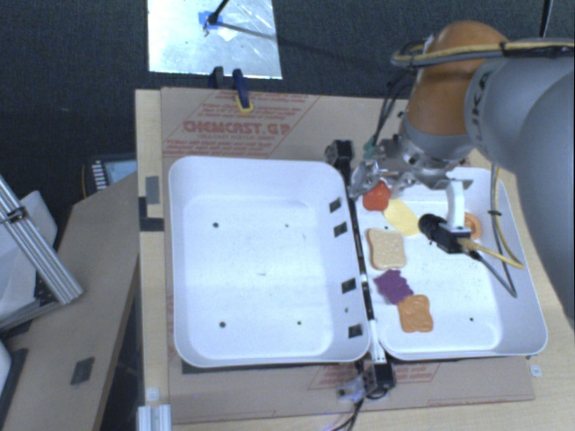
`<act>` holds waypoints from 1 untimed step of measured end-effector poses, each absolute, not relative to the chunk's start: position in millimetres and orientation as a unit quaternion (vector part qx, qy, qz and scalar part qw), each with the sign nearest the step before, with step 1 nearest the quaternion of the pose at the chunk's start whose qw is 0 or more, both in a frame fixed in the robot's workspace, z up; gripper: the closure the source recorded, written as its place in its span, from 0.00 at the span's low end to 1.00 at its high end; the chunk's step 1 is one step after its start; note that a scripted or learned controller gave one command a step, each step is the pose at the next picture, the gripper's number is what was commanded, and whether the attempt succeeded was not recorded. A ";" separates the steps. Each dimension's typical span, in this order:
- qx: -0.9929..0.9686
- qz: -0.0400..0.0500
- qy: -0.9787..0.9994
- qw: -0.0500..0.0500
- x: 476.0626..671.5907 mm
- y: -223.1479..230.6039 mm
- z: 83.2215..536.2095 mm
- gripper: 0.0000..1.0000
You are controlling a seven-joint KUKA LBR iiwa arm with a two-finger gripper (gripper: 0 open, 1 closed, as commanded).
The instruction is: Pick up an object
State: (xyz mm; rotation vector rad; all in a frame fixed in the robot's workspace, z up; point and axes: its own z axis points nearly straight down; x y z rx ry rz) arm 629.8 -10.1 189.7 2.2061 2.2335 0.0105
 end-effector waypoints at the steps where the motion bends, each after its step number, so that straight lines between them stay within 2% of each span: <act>1: 0.703 0.002 0.711 0.000 622.9 65.7 184.4 1.00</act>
